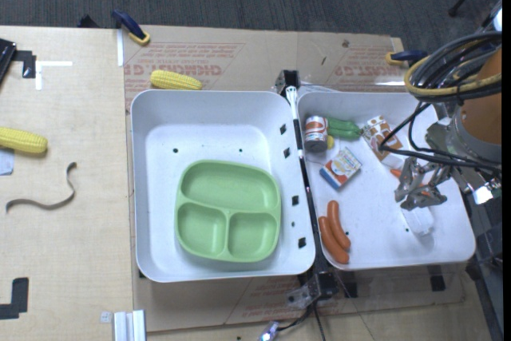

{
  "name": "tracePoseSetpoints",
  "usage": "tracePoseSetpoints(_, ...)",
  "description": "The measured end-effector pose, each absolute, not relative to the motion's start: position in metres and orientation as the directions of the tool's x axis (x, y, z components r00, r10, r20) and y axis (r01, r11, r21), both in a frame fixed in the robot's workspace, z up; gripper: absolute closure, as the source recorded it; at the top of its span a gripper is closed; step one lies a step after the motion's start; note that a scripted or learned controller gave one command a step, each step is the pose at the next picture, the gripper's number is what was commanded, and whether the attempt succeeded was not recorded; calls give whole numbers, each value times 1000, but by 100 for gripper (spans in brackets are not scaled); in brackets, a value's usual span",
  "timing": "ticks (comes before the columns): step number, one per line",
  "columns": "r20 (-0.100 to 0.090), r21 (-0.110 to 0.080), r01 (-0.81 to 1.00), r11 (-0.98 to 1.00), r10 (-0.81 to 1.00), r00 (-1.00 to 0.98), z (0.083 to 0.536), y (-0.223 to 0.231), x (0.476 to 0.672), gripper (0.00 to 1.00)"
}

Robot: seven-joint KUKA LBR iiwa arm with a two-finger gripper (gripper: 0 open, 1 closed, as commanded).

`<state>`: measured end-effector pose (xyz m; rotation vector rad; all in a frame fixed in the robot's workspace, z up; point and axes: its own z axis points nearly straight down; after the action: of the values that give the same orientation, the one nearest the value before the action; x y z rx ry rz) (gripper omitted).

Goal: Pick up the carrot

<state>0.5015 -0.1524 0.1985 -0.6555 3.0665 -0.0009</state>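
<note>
Carrot [336,231] lies well left of the fingers [417,189]; their state is unclear.

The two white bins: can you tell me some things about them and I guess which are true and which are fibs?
1. A green plate with three sections sits in the left bin. True.
2. The claw hangs over the left bin. False: it is over the right bin.
3. The carrot lies near the right bin's front edge. True.
4. The can is in the left bin. False: it is in the right bin, near the back.
5. A corn cob lies outside the bins, on cardboard. True.
</note>
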Motion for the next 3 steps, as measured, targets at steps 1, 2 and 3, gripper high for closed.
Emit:
tracePoseSetpoints(1, -2, 1, -281, 960, -281, -960, 123, -95, 504, 100)
tracePoseSetpoints(2, -2, 0, -492, 871, -492, -871, 92, -149, 488, 100)
tracePoseSetpoints(3, -6, -3, -777, 630, -777, -630, 93, -169, 510, 100)
